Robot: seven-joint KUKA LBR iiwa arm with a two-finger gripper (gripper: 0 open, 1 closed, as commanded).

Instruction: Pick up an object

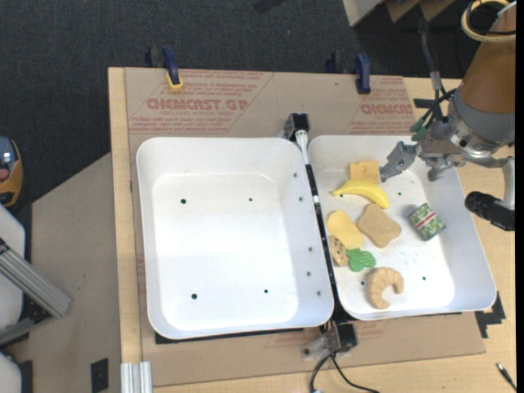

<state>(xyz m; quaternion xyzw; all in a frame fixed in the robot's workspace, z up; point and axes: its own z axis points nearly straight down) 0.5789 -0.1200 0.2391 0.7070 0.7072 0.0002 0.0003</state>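
Note:
The right bin [467, 277] holds several toy foods. A yellow banana [364, 191] lies beside an orange-yellow block [364, 171]. Below them are a tan bread slice [379, 225], a pale yellow piece [344, 229], a green piece [360, 259] and a croissant [383, 286]. A small green can [426, 220] lies to the right. My gripper [417, 165] hovers over the bin's upper right part, just right of the orange-yellow block. Its fingers are spread open with nothing between them.
The left bin [164, 170] sits beside the right one, separated by a dark divider rail [311, 195]. Blue clamps [172, 64] hold the brown board at the back. A black part [490, 208] juts in at the right edge.

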